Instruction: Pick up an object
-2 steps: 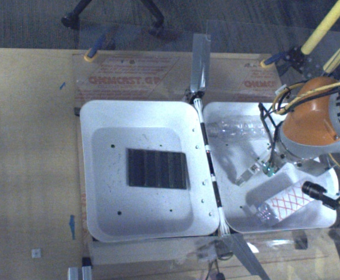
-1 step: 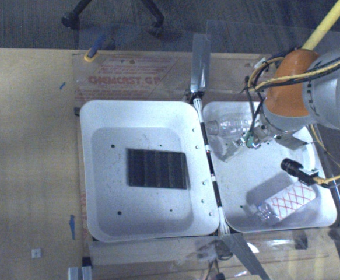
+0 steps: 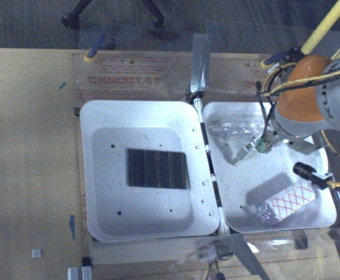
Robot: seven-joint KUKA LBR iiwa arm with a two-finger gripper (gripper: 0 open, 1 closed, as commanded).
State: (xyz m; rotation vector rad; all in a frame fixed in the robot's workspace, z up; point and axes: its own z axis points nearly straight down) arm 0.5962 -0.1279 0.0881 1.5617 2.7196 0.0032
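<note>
— Two bins: what's in the right bin [image 3: 327, 214]?
— A clear plastic bottle [image 3: 235, 127] by its far edge, a red-checked box [image 3: 289, 201] near the front right corner.
— The gripper [image 3: 246, 151]?
— Just beside the bottle — grip state, cannot tell.

Left bin: you had a shallow white plastic bin [image 3: 100, 127] holding a dark ribbed rectangular panel [image 3: 157, 168].
Bench: your wooden benchtop [image 3: 24, 156] lay bare.
Floor: a black chair base [image 3: 114, 4] stood beyond.
</note>
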